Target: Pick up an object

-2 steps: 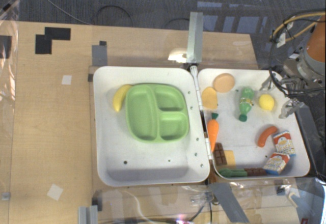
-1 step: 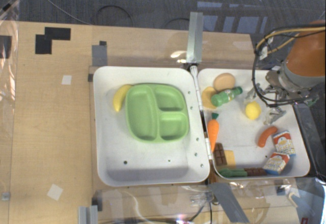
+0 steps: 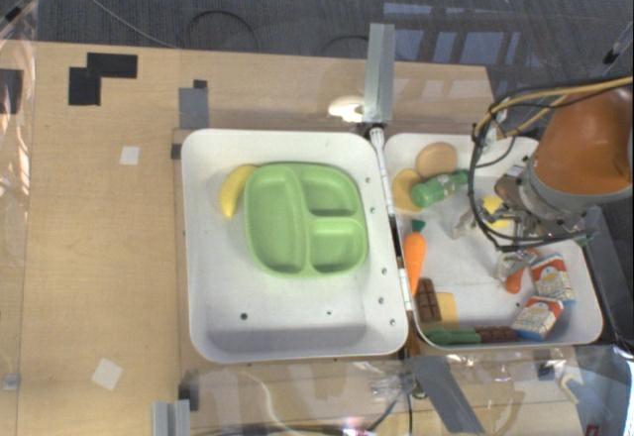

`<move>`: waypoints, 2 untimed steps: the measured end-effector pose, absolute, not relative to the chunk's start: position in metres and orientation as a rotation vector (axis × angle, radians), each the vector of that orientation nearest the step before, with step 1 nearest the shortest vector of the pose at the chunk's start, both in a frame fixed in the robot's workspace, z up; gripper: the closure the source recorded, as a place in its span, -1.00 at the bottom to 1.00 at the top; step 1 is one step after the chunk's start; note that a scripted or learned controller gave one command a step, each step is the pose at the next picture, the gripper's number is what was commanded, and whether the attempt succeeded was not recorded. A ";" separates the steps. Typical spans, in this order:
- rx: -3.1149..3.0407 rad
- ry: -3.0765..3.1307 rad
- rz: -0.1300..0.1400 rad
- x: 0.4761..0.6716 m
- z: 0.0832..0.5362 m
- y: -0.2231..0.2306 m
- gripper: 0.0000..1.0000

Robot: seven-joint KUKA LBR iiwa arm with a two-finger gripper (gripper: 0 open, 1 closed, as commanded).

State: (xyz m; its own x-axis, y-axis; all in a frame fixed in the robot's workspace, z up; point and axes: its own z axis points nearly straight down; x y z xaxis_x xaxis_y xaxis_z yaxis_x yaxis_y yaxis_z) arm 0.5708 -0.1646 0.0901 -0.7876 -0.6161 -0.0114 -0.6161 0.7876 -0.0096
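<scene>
Beside the smooth tapered carrot [image 3: 414, 256], the gripper [image 3: 522, 244] hangs over small cartons [image 3: 541, 297]; whether its fingers are parted or closed cannot be told.

Toy foods [image 3: 415, 258] scattered flat in right bin [image 3: 592, 325]

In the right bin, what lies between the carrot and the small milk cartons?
In the camera view, bare white floor of the right bin lies between the carrot and the milk cartons, apart from a small orange piece close to the cartons.
</scene>
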 end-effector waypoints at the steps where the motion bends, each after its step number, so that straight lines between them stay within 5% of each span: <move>1: -1.174 2.893 -0.017 0.535 0.091 -0.164 -1.00; 2: -1.162 2.902 -0.014 0.530 0.091 -0.206 -1.00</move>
